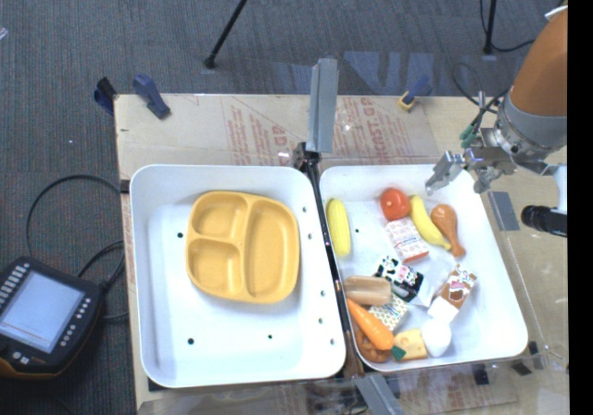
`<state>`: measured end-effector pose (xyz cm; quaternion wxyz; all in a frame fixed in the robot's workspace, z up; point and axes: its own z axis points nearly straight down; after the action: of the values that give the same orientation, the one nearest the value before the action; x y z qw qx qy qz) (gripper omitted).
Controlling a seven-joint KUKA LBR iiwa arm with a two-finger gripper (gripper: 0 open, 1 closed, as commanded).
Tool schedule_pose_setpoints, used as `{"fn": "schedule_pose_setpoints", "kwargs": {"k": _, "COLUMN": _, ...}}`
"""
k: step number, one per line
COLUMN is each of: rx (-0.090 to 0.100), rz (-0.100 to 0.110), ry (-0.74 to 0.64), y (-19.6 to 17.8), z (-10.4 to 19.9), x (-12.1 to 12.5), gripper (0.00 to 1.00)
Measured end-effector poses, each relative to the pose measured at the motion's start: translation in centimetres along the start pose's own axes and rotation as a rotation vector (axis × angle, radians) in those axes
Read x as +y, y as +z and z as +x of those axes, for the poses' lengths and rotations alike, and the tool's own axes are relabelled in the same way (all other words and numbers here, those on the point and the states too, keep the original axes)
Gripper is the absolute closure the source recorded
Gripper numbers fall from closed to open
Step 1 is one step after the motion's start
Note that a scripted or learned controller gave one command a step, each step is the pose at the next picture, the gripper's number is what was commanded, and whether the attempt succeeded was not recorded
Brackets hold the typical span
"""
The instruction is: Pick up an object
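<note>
My end effector [466,169] hangs over the far right corner of the right bin [505,260], its fingers spread apart with nothing between them, which is how it should be before I commit to anything. The pile of toy food lies below and to its left, towards the near side of the bin. Nearest to it are the chicken drumstick [447,222], just beneath, and the banana [423,220] a little further left, lying touching the drumstick. The tomato [395,203] sits beyond the banana, and the corn cob [339,227] lies well off to the left against the bin wall. The carrot [371,325], the bread roll [368,290] and the cheese wedge [410,345] are crowded at the near end, far from me. The yellow tray [245,246] rests in the left bin [162,330], well apart. I judge the drumstick or banana the easiest target, being closest, though their contact may foul a clean grip.
</note>
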<state>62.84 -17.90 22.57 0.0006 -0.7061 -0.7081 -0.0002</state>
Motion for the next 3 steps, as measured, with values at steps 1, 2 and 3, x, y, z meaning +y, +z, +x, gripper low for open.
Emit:
{"fn": "schedule_pose_setpoints", "kwargs": {"k": 1, "rx": -0.003, "rz": -0.006, "ry": -0.328, "y": 11.9, "z": -0.3, "x": 0.9, "gripper": 0.0}}
{"fn": "schedule_pose_setpoints", "kwargs": {"k": 2, "rx": -0.003, "rz": -0.008, "ry": -0.326, "y": 10.8, "z": -0.3, "x": 1.0, "gripper": 1.0}}
{"fn": "schedule_pose_setpoints", "kwargs": {"k": 3, "rx": -0.002, "rz": -0.007, "ry": -0.325, "y": 10.9, "z": -0.4, "x": 0.9, "gripper": 0.0}}
